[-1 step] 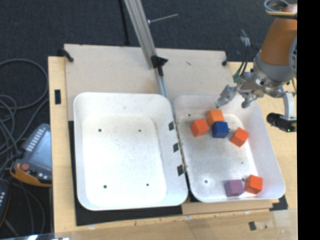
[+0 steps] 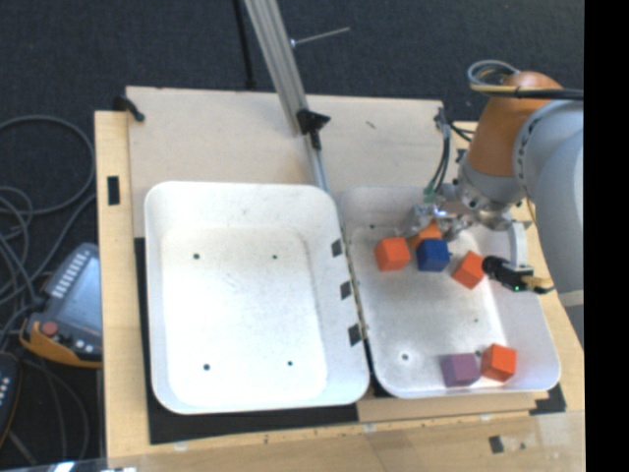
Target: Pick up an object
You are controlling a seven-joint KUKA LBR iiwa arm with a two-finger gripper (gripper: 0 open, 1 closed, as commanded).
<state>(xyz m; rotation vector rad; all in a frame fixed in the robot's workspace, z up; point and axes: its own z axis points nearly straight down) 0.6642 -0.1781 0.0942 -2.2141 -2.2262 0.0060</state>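
1. You are looking down on a pale wooden worktop point(image 2: 226, 136) that carries two shallow white bins side by side, the left bin point(image 2: 246, 298) and the right bin point(image 2: 432, 362).
2. The grey arm point(image 2: 545, 175), with its orange band point(image 2: 496, 131) above the wrist, reaches in from the right and bends down over the far edge of the right bin.
3. The pincer point(image 2: 437, 226) sits low at that far edge, right above a cluster of blocks; you cannot tell from here whether it is released, clenched or grasping anything.
4. Just beneath the pincer lies a blue cube point(image 2: 432, 255), with a small orange piece point(image 2: 429, 232) touching its far side.
5. An orange cube point(image 2: 392, 254) sits just beside the blue cube toward the bin's left edge, and a second orange block point(image 2: 468, 269) lies tilted on the blue cube's other side, near the right edge.
6. At the bin's near right corner, a purple block point(image 2: 458, 369) and another orange cube point(image 2: 499, 362) rest touching each other, well apart from the far cluster.
7. A slanted aluminium rail point(image 2: 280, 57) crosses the worktop's far edge, and a handheld pendant point(image 2: 69, 303) lies among cables off the worktop's left edge.
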